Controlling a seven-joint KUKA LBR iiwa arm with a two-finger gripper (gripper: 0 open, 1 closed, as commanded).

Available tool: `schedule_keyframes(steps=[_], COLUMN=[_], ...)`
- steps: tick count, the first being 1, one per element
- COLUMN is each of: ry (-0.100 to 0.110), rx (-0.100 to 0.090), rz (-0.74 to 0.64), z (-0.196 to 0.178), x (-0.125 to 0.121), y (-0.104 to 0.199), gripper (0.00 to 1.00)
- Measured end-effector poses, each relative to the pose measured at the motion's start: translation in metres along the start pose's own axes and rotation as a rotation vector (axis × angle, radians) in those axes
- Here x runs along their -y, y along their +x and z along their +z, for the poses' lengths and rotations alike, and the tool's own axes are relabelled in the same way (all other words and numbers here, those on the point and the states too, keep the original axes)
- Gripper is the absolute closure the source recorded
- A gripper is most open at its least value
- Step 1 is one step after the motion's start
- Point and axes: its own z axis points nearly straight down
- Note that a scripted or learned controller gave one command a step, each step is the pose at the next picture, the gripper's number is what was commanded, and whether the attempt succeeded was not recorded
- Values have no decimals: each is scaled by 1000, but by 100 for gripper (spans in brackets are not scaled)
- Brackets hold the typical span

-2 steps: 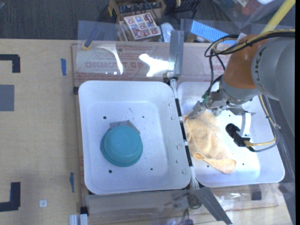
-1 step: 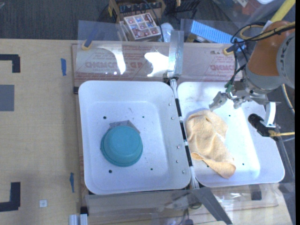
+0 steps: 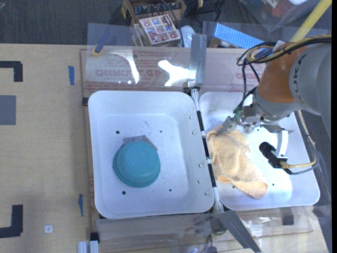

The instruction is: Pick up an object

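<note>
The gripper (image 3: 227, 127) is low in the right bin (image 3: 301, 190), at its upper left part, with its tip at the upper edge of the yellow cloth (image 3: 235, 161); from this slant it cannot be told whether it is apart or closed, nor whether any cloth is caught in it. The cloth lies crumpled along the left side of the right bin. Its left edge is pressed against the wall next to the divider (image 3: 202, 141) between the bins, and its lower corner trails toward the bin's near right. To the right of the cloth and along the bottom right corner the white floor is bare. The arm (image 3: 316, 80), with its orange band (image 3: 276, 80), comes in over the bin's upper right rim and covers part of that side. In the left bin (image 3: 97, 109) a teal bowl (image 3: 137, 164) sits upside down, left of centre and toward the near side, and its far edge overlaps a grey patch (image 3: 138, 139) on the floor. The bowl stands well apart from all four walls, with bare white floor around it, widest toward the far wall and the right side. The bowl and the cloth are well apart, with the divider between them.
</note>
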Motion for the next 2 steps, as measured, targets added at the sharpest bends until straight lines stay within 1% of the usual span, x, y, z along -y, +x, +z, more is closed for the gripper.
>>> schedule_keyframes(steps=[1,2], ry=[-1,3], rx=[1,1], rz=[-36,-167], z=[0,1], x=[-38,-57], y=[5,8], gripper=[0,0])
